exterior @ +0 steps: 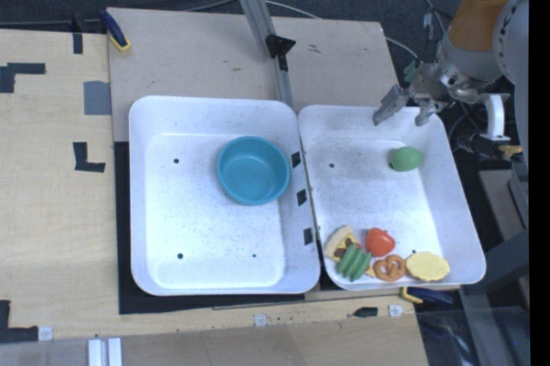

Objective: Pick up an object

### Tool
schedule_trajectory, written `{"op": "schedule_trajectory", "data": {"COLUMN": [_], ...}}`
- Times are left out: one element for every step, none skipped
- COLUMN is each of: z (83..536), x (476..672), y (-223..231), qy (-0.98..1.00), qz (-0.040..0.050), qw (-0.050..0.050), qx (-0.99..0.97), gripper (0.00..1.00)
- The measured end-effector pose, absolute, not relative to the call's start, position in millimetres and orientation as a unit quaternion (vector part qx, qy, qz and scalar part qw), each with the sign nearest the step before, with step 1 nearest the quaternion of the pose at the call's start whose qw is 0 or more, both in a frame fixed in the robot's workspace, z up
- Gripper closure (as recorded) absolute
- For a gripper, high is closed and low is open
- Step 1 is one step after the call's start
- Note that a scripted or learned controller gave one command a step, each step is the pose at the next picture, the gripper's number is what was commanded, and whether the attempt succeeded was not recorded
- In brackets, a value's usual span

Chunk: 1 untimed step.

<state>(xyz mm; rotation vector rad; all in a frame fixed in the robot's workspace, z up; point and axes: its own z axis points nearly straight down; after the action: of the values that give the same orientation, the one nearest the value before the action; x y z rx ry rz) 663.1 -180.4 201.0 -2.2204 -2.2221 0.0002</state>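
My gripper (404, 111) hangs over the far right corner of the right bin (447, 192), fingers spread apart with nothing between them. A round green object (406, 158) lies on the bin floor just below and in front of the gripper, apart from it. Along the near edge of the same bin sits a cluster of toy food: a pizza slice (340, 240), a green pepper-like piece (352, 262), a red tomato (380, 240), a pretzel (389, 268) and a yellow piece (427, 266). A blue bowl (253, 170) stands in the left bin (163, 210).
A slanted metal pole (253, 3) crosses the back of the bench and ends at the gap between the bins. Cables loop behind the right bin near the arm. Black clips mark the divider between the bins.
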Motion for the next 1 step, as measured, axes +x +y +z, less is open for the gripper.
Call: {"op": "schedule_trajectory", "data": {"z": [157.7], "x": [663.8], "y": [-176.3], "qy": [-0.707], "qz": [0.0011], "qw": [0.002], "qx": [-0.707], "gripper": [0.0]}}
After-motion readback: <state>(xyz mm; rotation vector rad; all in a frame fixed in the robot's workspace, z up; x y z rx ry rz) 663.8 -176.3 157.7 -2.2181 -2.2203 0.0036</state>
